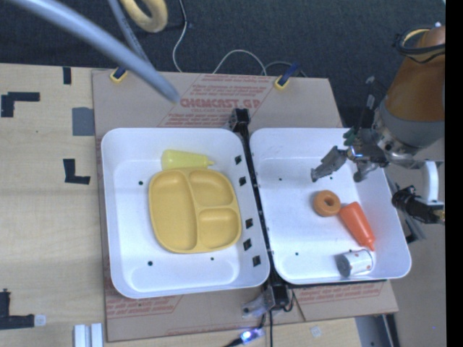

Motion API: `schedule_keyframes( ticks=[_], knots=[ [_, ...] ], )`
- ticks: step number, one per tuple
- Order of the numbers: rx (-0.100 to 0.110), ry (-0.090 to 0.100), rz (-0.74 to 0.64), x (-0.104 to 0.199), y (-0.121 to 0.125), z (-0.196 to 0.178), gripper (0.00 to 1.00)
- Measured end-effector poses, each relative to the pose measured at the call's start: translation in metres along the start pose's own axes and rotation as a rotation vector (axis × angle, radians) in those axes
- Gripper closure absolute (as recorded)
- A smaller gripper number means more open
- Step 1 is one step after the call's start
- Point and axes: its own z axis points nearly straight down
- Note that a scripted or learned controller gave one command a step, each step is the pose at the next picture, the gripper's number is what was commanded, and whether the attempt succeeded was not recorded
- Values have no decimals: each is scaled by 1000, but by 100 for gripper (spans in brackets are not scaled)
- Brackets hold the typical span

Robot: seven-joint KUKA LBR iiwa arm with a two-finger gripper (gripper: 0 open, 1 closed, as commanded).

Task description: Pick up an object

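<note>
1. Target candidates, right bin [289, 262]: small orange-brown ring, doughnut-shaped [327, 204], lying flat near bin centre; orange carrot-like cone [357, 223] just beside it, toward the near-right, lying on its side; grey-and-white cylinder [354, 263] by the near rim, well apart from the ring.
2. Claw [334, 162]: hangs over the far half of the right bin, above and a little past the ring. Fingers look spread, nothing betw. them, so released and empty. Small and dark in the view, so treat that as approx.
3. Best pick, my judgement: the ring. It's nearest the claw and clear of the walls. You want one finger in the hole or both straddling the band; centre over it before you drop.
4. Watch the cone: it sits close to the ring, so a finger coming down on that side may nudge it. Turn the wrist so the fingers close along the line away from the cone.
5. Descend straight, close only once the fingers reach ring height, lift slow and check sth. is really held.
6. Left bin [119, 266]: yellow divided plate [194, 212] w/ a pale yellow piece [186, 159] at its far edge. Further reach; skip.
7. Surround: cardboard sheet [210, 96] under both bins, on a wood bench [43, 215].
</note>
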Motion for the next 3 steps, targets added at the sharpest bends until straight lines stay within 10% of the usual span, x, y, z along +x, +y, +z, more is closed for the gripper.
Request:
schedule_keyframes(
  ticks=[1,3],
  knots=[
    [-13,-2,-4,1,2,-7,0],
    [-8,-1,-2,-3,1,100,0]
  ],
)
